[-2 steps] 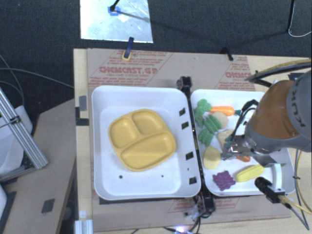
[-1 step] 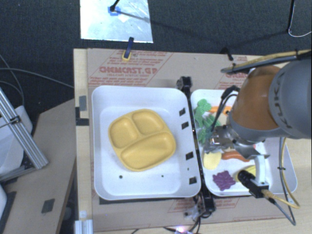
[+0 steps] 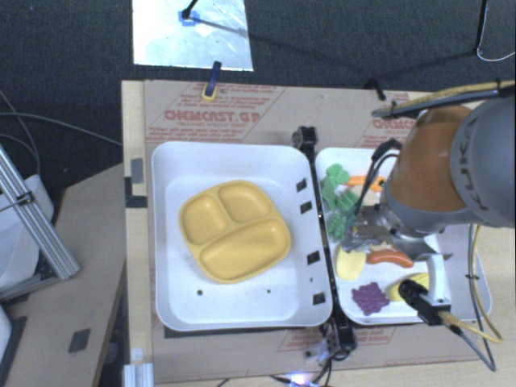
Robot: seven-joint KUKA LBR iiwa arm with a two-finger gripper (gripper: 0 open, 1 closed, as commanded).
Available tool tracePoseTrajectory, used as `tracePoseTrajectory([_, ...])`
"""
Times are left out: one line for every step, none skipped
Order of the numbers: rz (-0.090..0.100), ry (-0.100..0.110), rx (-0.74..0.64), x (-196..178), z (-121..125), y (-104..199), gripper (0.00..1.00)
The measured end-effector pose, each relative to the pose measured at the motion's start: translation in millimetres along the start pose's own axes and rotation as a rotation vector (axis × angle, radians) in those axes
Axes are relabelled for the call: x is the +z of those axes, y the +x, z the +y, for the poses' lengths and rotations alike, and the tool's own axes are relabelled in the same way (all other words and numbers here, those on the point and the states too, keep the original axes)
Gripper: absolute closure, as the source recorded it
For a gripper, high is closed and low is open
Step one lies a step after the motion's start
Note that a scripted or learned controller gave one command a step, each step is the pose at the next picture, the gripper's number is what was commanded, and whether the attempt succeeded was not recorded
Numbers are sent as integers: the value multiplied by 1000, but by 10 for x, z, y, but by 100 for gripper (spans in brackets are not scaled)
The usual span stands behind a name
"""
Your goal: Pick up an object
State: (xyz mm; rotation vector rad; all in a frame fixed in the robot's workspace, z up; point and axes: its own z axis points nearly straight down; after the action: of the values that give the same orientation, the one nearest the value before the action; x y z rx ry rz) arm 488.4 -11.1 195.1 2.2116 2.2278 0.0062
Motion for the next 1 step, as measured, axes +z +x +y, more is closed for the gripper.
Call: tracePoseTrajectory([1, 5, -1, 116, -16, 503, 100])
